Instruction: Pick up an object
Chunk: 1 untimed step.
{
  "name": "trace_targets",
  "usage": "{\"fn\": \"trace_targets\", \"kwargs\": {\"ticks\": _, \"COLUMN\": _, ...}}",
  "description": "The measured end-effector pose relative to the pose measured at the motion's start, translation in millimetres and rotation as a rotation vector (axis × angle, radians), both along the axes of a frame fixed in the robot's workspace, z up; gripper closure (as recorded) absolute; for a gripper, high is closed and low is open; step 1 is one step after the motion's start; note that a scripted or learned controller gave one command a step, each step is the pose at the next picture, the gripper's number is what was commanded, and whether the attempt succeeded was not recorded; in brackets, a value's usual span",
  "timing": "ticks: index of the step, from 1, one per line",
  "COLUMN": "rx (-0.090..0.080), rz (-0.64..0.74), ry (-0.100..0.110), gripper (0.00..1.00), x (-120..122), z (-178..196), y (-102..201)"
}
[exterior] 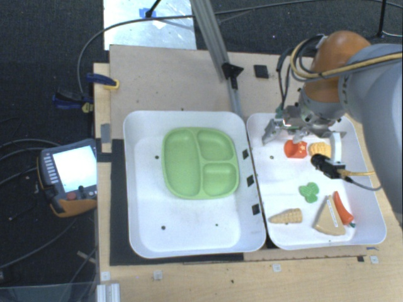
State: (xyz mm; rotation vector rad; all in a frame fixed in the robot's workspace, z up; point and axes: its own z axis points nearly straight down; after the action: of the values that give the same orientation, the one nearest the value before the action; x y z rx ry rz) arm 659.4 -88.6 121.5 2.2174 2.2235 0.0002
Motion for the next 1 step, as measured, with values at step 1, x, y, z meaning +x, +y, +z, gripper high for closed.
{"fn": "trace_targets", "kwargs": {"ticks": 1, "rx": 0.0, "rz": -0.001, "ry": -0.003, "gripper": 1.0, "x": 0.8, "z": 11.9, "y": 0.0}}
